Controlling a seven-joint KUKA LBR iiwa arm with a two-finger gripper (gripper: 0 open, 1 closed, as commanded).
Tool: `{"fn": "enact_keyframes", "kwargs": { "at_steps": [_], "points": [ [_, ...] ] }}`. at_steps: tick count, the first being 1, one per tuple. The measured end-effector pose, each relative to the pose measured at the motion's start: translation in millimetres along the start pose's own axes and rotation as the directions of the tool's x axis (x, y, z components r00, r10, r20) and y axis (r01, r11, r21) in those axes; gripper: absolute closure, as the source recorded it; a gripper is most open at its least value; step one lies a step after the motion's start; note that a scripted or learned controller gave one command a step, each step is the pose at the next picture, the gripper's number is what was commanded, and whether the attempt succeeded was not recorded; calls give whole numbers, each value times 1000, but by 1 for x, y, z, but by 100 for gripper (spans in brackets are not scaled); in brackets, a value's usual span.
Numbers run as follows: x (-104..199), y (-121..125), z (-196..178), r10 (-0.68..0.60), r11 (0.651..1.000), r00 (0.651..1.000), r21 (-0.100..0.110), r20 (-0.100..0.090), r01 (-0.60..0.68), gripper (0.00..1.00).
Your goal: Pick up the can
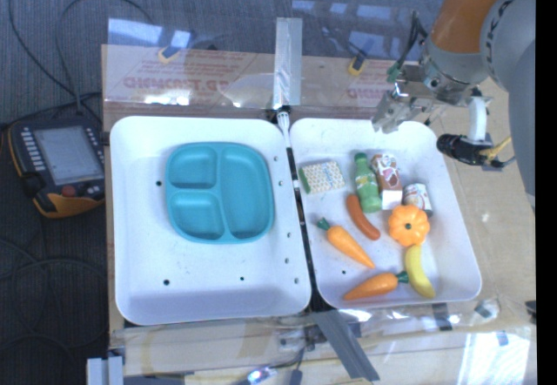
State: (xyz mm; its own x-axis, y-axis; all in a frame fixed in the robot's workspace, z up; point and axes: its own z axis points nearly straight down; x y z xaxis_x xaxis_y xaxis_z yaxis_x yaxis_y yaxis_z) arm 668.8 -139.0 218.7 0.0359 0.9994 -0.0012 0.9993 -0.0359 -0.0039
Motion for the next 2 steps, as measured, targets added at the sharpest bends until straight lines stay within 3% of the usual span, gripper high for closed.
{"fn": "enact_keyframes", "kwargs": {
  "at_steps": [1, 2],
  "points": [
    [-25, -38, 10, -176, 984, 984, 0, 1, 176, 100],
    [-64, -7, 31, -216, 976, 976, -1, 3, 216, 100]
  ]
}}
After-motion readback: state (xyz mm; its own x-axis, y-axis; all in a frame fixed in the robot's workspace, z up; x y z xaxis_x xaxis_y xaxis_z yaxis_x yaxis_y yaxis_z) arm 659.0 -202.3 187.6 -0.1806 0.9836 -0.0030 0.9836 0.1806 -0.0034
